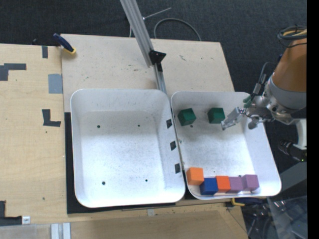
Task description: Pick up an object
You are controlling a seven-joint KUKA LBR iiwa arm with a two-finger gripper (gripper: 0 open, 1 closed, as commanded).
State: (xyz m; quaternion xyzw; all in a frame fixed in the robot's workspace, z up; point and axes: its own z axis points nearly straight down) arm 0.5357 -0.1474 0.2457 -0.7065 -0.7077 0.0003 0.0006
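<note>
The right bin [259, 148] holds two green cubes near its far wall, one at the left [187, 116] and one further right [216, 115]. Along its near wall sit an orange block [195, 175], a blue block [209, 185], a second orange block [223, 183] and two purple blocks [235, 183] [250, 181]. My gripper [240, 122] hangs over the bin's far right part, just right of the right green cube. It is open with nothing between its fingers.
The left bin [79, 133] lies beside the right one. A slanted metal rail [142, 31] runs down to the gap between the bins. A blue and yellow tool [64, 43] lies on the bench at the far left.
</note>
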